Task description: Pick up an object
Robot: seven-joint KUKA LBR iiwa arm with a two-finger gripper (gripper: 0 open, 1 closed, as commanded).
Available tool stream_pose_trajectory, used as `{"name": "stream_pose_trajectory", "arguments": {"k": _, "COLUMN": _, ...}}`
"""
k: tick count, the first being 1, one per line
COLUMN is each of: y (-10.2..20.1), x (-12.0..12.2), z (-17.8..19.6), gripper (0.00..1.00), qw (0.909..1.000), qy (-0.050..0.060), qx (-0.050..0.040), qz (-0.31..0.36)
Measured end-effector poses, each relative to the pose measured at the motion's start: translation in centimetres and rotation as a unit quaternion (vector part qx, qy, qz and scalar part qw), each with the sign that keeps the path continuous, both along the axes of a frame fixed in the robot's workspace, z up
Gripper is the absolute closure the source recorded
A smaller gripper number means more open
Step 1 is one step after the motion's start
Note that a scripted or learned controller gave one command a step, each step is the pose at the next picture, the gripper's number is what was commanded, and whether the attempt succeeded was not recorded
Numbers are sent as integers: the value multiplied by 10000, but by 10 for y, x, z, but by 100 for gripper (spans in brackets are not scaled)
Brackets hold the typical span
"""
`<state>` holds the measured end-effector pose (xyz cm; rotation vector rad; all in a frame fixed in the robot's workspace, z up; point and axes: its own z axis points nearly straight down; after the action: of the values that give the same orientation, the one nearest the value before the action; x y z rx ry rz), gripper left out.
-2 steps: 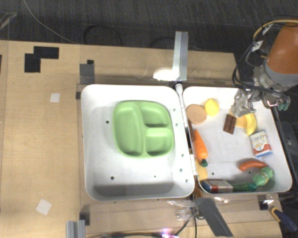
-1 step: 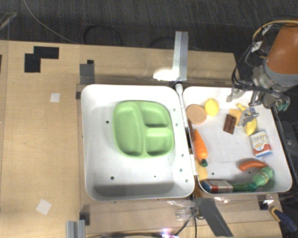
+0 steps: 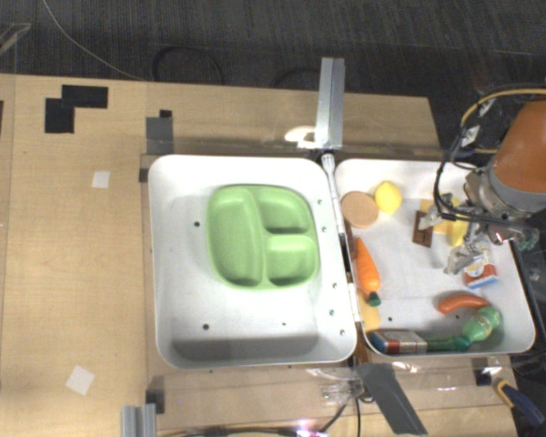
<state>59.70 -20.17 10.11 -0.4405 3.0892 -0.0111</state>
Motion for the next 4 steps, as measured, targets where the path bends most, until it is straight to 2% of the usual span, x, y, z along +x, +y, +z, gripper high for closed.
{"name": "stream_pose_trajectory", "arguments": {"k": 1, "y": -4, "x": -41, "z": -5, "gripper": 0, "qw": 9980, "qy": -46, "qx": 5, "qz": -630}}
{"name": "stream_pose_trajectory", "arguments": {"k": 2, "y": 31, "x": -19, "z": -7, "gripper": 0, "qw": 9958, "qy": -29, "qx": 15, "qz": -912}}
{"name": "stream_pose_trajectory", "arguments": {"k": 3, "y": 111, "x": 16, "z": -7, "gripper": 0, "qw": 9964, "qy": -29, "qx": 46, "qz": -841}}
{"name": "stream_pose_trajectory", "arguments": {"k": 4, "y": 117, "x": -16, "z": -6, "gripper": 0, "qw": 9979, "qy": -42, "qx": 23, "qz": -643}}
